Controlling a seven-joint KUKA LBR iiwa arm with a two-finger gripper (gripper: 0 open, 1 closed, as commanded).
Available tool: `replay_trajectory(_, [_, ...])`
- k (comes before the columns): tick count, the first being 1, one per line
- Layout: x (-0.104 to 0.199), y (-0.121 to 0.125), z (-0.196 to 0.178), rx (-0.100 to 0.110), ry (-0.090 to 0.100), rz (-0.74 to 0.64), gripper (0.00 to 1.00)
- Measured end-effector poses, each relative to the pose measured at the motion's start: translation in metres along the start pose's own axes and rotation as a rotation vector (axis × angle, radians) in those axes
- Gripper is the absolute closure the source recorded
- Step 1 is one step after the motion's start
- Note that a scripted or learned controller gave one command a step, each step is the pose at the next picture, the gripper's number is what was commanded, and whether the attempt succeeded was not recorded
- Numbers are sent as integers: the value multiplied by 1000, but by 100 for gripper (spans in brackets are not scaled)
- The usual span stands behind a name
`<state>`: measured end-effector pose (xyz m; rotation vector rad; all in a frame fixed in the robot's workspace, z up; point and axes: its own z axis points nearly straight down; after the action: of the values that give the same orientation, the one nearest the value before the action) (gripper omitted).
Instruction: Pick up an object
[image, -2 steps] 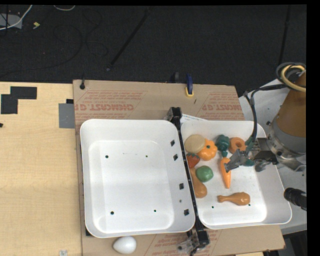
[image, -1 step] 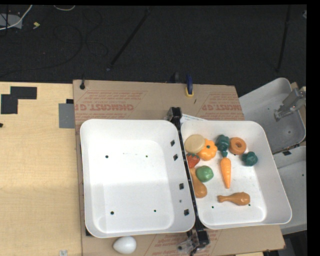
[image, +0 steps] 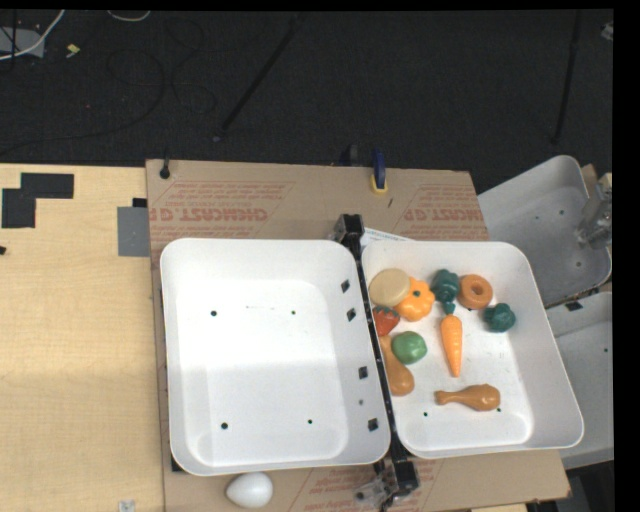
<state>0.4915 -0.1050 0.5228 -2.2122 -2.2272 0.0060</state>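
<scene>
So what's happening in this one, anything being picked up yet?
Nothing is being handled at this moment. The toy food sits untouched in the right bin: a carrot, a drumstick, a doughnut, a small pumpkin, a green piece and a few others, mostly crowded near the divider. The left bin holds none of them. A white egg lies outside the bins, on the cardboard below the left one.

You look down from one fixed camera above the bench, tilted at a slant, far enough back to take in both bins: the left bin (image: 260, 370) fills mid-frame, the right bin (image: 520, 400) sits beside it, with dark floor (image: 300, 80) beyond.
</scene>
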Motion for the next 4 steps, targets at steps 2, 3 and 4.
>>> replay_trajectory(2, [23, 88, 103, -4, 1, 0, 100])
replay_trajectory(3, [57, 76, -15, -15, 1, 2, 100])
replay_trajectory(4, [30, 108, 90, 6, 1, 8, 100])
